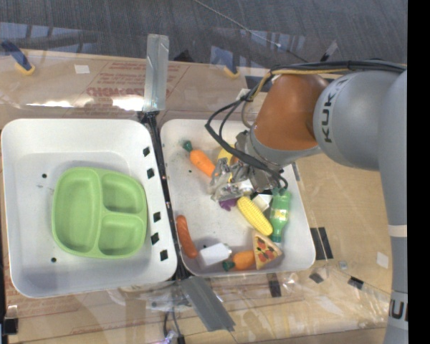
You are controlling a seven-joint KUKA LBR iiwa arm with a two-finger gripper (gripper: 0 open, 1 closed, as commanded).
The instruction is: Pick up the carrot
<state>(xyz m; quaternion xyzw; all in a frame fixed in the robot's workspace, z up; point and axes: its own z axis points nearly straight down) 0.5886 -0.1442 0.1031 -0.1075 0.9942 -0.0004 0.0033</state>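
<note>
green plate in left bin, carrot, corn in right bin

- Two white bins are seen.
- One green divided plate is counted.
- Two carrots are counted.
- One corn cob, one green bottle, one pizza slice are seen.

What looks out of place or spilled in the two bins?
Nothing is spilled. The toy food lies jumbled in the right bin; one sausage leans against its left wall. The green plate sits flat in the left bin.
</note>
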